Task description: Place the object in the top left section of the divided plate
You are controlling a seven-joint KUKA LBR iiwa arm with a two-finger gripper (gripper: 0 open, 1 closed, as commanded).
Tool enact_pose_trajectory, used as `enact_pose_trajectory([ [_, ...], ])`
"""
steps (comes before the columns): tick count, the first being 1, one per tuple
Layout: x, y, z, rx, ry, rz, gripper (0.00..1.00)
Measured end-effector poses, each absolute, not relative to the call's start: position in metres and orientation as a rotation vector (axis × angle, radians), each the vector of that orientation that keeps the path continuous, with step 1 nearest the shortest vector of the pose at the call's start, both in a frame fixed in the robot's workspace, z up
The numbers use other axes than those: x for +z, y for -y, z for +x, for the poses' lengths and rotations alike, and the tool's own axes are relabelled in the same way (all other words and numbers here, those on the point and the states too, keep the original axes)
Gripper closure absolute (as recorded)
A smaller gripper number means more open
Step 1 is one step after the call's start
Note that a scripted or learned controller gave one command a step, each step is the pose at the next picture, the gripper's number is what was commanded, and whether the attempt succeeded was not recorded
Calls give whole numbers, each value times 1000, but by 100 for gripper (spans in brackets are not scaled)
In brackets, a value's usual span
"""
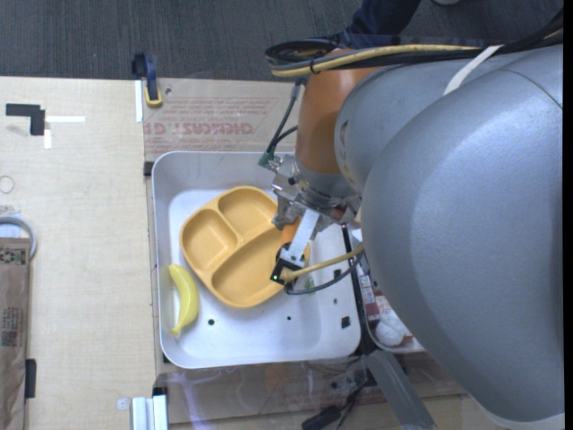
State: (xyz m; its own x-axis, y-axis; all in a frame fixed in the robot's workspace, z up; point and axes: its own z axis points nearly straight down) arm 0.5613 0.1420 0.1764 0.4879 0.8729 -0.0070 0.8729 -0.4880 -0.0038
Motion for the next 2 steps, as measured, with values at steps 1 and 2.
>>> enact_pose_trajectory([
  [1,171,-131,563,-14,-1467,2778,100],
  [2,102,-210,533,-16,-1558,2728,100],
])
